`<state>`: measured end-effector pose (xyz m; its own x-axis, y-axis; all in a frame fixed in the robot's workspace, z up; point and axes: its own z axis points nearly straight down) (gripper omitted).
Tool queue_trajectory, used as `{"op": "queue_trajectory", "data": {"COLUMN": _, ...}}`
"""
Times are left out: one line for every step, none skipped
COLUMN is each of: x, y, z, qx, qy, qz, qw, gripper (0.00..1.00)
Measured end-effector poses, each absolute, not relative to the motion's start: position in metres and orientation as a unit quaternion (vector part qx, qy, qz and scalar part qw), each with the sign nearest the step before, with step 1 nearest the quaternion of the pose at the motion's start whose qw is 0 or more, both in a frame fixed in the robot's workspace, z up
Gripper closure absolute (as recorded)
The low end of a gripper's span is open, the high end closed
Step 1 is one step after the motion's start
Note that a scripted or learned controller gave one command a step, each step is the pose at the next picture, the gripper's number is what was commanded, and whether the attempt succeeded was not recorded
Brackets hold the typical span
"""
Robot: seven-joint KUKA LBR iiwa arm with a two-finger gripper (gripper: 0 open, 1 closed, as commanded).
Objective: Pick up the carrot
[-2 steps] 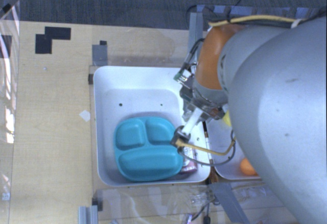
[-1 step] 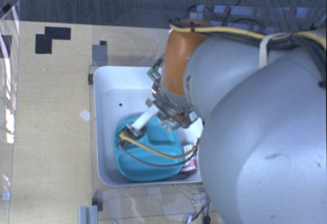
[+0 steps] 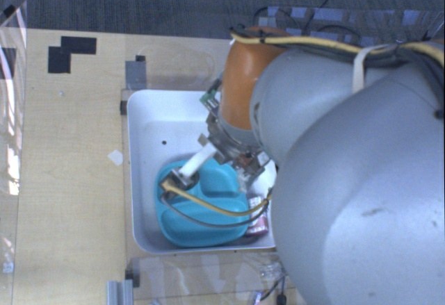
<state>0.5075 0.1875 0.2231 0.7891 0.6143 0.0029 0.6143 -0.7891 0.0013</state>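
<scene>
The grey arm with its orange band reaches in from the right and hangs low over the left white bin. My gripper sits under the wrist, right above a turquoise bowl-like thing in the bin's near half. The wrist hides the gripper's tips and whatever lies beneath them. The arm's bulk covers the right part of this bin and the whole right bin.
A small dark reddish thing peeks out at the bin's near right corner, beside the turquoise thing. The far left part of the bin floor is bare white. Pale wooden bench surface lies to the left.
</scene>
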Motion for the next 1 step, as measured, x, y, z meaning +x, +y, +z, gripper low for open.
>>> {"op": "queue_trajectory", "data": {"x": 0.5075, "y": 0.1875, "z": 0.2231, "qx": 0.946, "qy": 0.325, "qz": 0.0016, "qw": 0.000, "gripper": 0.00}}
